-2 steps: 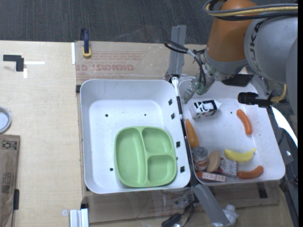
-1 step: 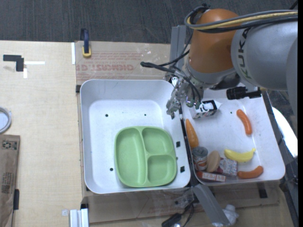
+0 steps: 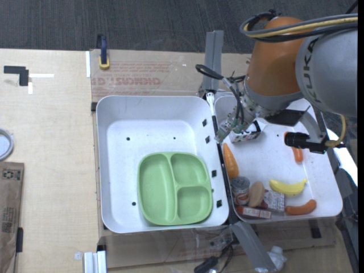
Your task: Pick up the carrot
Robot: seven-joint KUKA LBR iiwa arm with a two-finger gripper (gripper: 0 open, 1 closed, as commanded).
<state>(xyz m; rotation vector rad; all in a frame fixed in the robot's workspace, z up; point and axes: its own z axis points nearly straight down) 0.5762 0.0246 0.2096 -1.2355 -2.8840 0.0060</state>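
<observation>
Pale wooden bench (image 3: 45,152) photographed from above at a slant, dark floor behind. Reached in from the right: grey arm (image 3: 330,56) with orange band, bent down over the right bin (image 3: 327,169). Set beside it, the left bin (image 3: 114,124), with a green divided plate (image 3: 173,187) lying flat in its near half. Poised low at the right bin's far left corner: gripper (image 3: 242,131); whether apart or together could not be told. Lay lengthwise along that bin's left wall, just below the gripper and not seen to be clamped: carrot (image 3: 230,159). Grouped nearer the front: banana (image 3: 287,185), sausage (image 3: 300,207), small can (image 3: 240,187) just beside the carrot's near end.
</observation>
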